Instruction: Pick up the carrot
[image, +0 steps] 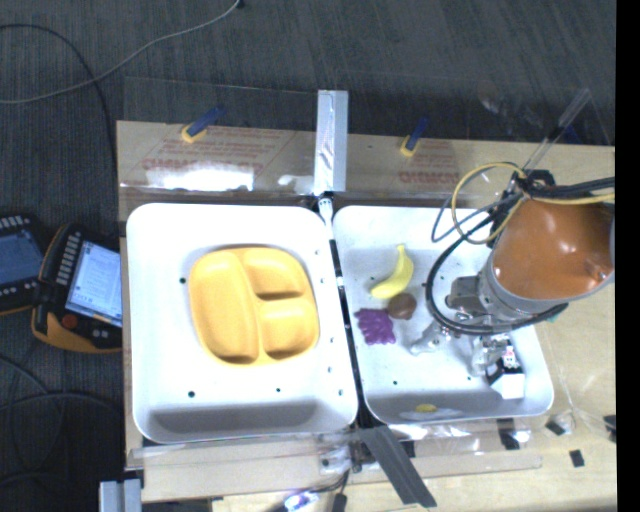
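1. Carrot (425, 408) is guessed to be the small orange bit seen by the right bin's (400, 385) front wall, long axis left-right.
2. Gripper (490, 352) is hung just behind-right of it; open or closed can't be told.

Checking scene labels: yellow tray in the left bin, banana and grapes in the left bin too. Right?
Half right. The camera view shows the tray in the left bin, but the banana and grapes lie in the right bin, beside a small brown item.

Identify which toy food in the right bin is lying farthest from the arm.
The purple grapes, nearest the divider; the banana and brown piece sit closer to the arm.
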